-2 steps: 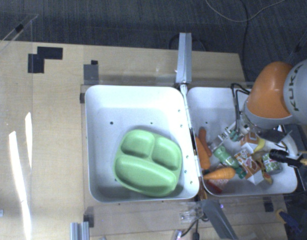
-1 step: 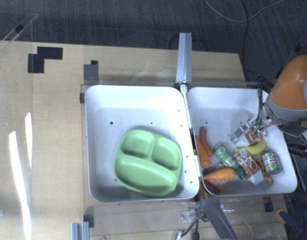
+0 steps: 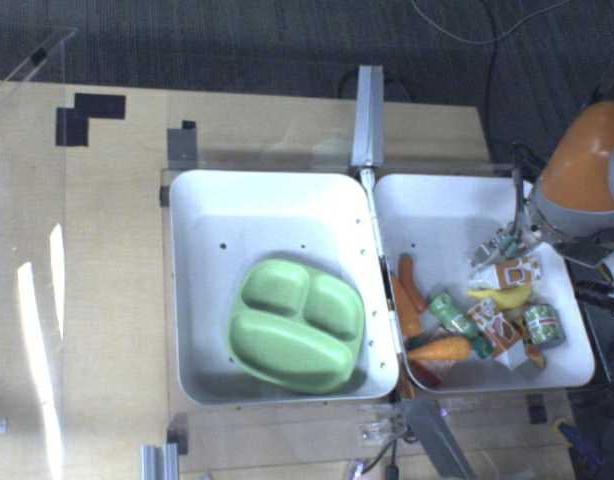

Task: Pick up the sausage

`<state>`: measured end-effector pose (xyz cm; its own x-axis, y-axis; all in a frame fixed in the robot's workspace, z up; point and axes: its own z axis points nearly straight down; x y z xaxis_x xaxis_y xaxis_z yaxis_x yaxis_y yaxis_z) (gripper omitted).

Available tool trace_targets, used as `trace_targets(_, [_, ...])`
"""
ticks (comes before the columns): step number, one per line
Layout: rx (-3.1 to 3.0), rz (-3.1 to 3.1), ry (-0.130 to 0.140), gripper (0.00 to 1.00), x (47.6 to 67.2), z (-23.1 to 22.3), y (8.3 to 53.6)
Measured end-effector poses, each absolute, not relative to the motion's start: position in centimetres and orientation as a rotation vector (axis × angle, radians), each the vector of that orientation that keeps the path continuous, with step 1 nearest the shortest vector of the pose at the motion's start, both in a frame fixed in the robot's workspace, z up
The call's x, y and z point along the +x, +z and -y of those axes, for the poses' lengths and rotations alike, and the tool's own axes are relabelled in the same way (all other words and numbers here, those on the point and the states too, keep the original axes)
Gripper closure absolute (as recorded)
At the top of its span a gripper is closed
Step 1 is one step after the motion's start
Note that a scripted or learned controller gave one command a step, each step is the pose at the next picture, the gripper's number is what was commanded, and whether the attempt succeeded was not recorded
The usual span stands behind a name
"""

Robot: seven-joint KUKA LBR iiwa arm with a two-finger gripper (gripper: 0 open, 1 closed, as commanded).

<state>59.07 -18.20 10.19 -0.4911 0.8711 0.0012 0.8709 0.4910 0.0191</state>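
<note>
The sausage, a slim reddish-brown link, lies in the right bin close to its left wall, pointing roughly front to back. An orange, carrot-like piece lies against its left side. My gripper hangs low over the right part of this bin, just above a pile of toy food, well to the right of the sausage. The orange band of the arm shows above it at the right edge.
A green divided plate sits in the left bin. In the right bin lie a carrot, a banana, a green can and small printed packets, crowded towards the front.
</note>
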Motion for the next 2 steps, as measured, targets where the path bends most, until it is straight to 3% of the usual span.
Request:
trace_targets(1, [2.028, -2.386, 0.014, 1.00, 59.9, 10.6, 9.0])
trace_targets(2, [2.161, -2.271, 0.008, 1.00, 65.4, 11.8, 12.8])
